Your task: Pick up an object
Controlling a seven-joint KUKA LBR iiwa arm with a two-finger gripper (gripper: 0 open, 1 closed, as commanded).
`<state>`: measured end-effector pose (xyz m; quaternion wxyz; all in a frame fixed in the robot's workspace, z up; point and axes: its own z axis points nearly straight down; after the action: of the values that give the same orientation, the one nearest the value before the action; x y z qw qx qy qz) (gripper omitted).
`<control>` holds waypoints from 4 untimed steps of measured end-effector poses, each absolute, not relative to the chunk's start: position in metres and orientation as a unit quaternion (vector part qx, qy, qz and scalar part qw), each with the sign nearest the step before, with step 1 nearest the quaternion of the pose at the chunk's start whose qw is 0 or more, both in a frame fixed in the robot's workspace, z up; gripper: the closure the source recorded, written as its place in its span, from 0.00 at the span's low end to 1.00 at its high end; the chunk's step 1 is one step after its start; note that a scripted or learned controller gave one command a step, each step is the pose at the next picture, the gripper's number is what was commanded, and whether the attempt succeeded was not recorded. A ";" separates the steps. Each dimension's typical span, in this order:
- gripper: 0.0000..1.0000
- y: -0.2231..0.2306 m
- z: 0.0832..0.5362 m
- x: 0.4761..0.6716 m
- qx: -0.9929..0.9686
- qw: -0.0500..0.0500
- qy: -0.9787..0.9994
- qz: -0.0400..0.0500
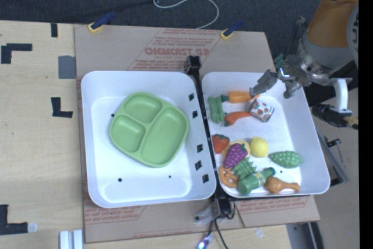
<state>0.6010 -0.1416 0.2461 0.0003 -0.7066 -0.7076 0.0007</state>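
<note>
Heads up: your end effector (275, 83) is hanging over the far right part of the right bin (312, 143), fingers spread wide with nothing between them. The closest target is the little white cup (260, 109) with red dots, lying on its side just below and left of the tips, right next to the carrot (239, 97) and the orange-red pepper (236, 118).

Here's what can bite you. The cup is tipped over and round, so if the fingers close across its curved side it could roll or squirt out. The carrot sits so close that one finger may land on it instead, and you get a shove rather than a grab. From this slanted angle I can't really tell how high the tips are above the toys, so coming down blind risks hitting the bin floor or wall.

The pile at the near end, grapes (234, 155), lemon (259, 147), green bumpy thing (284, 158), is packed tight, so going there likely pinches two at once or none.
</note>
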 end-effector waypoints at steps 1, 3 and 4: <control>0.00 -0.068 0.370 0.582 -0.704 -0.004 -0.711 -0.005; 1.00 -0.033 0.493 0.546 -0.706 -0.001 -0.708 0.001; 1.00 -0.029 0.350 0.521 -0.707 0.007 -0.707 0.006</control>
<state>0.5209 -0.0292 0.3503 0.0066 -0.7070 -0.7072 0.0063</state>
